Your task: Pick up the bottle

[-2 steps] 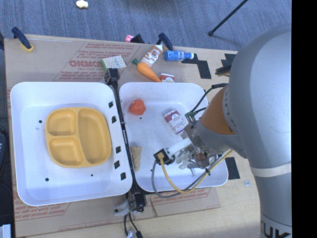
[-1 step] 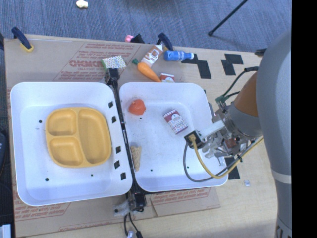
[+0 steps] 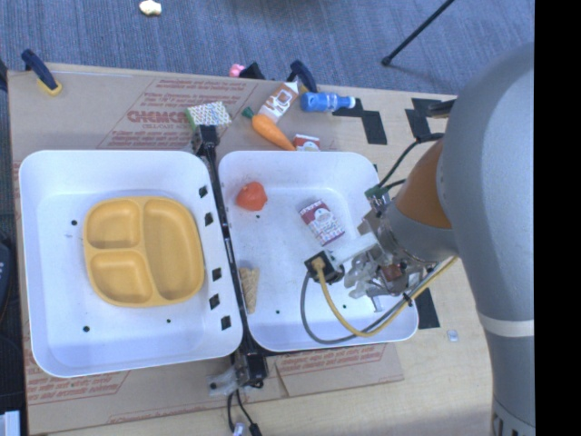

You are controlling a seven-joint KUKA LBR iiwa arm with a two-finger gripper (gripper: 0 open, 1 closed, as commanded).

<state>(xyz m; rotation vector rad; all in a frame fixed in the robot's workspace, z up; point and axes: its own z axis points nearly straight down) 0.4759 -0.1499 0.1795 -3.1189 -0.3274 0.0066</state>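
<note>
A small blue bottle [image 3: 325, 103] lies on its side on the bench behind the right bin [image 3: 272, 330]. Beside it, to the left, lies a white and orange bottle [image 3: 281, 100]. My gripper [image 3: 370, 278] hangs low over the right part of the right bin, close to its floor, far in front of both bottles. A yellow cable loops from the wrist down across the bin floor. The nearest item to the gripper is a red and white packet [image 3: 321, 222], up and to its left, apart from it.
In the right bin also lie a red round piece [image 3: 251, 196] and a tan cone-shaped piece [image 3: 249, 287]. An orange carrot [image 3: 270, 132] lies behind the bin rim. The left bin [image 3: 45, 334] holds a yellow divided plate [image 3: 143, 250].
</note>
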